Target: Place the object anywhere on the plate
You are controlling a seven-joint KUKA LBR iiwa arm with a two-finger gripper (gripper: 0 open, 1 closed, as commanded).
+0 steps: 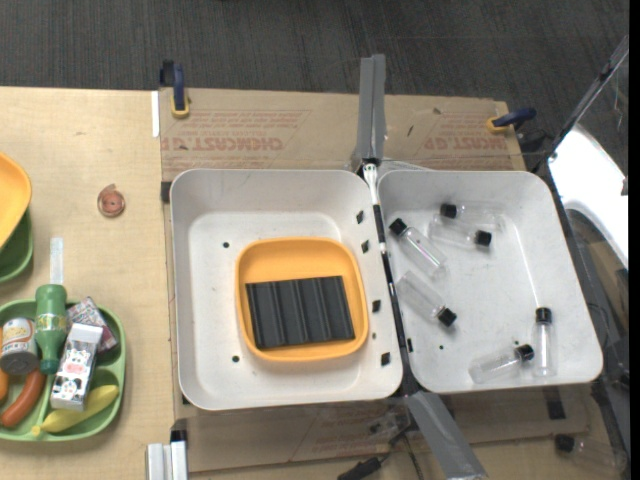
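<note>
An orange square plate [299,250] with rounded corners lies in the middle of the left white bin [200,268]. A dark grey ribbed rectangular object [299,310] rests flat on the plate, inside its rim and covering most of its floor. The right white bin [560,268] holds several clear plastic vials with black caps, lying scattered: one near the divider [415,246], one lower down [428,301], one by the right wall [542,340].
On the wooden table to the left, a green plate [100,408] holds toy food, a green bottle and a small carton. A yellow bowl [12,203] sits at the far left edge. A grey post [372,108] rises behind the bins.
</note>
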